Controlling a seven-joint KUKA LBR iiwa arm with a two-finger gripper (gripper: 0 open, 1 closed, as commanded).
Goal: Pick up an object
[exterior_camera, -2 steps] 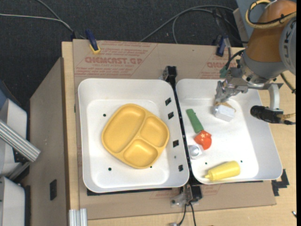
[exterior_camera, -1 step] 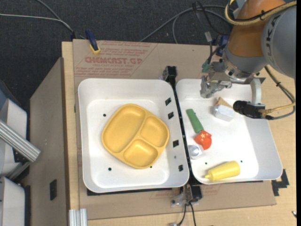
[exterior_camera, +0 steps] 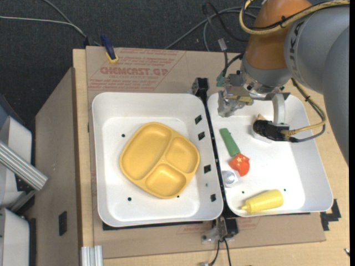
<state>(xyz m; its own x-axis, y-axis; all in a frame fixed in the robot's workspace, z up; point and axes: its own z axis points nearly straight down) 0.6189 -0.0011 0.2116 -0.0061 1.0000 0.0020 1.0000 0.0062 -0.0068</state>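
Note:
My gripper (exterior_camera: pixel 227 109) hangs over the far left corner of the right bin (exterior_camera: pixel 310 165), with nothing seen between its fingers. Below it in that bin lies a toy carrot (exterior_camera: pixel 233 152), a green stalk ending in an orange-red tip. A small silver piece (exterior_camera: pixel 228 177) rests just beside the carrot's tip, near the bin's left wall. A yellow mustard bottle (exterior_camera: pixel 262 201) lies on its side at the bin's front edge. The left bin (exterior_camera: pixel 105 148) holds a yellow divided plate (exterior_camera: pixel 160 159).
Both bins sit on a cardboard sheet (exterior_camera: pixel 138 65) with red printing. A blue and yellow clip (exterior_camera: pixel 108 48) rests on its far edge. Black clamps (exterior_camera: pixel 199 86) line the divider between the bins. The arm's grey body (exterior_camera: pixel 321 43) fills the upper right.

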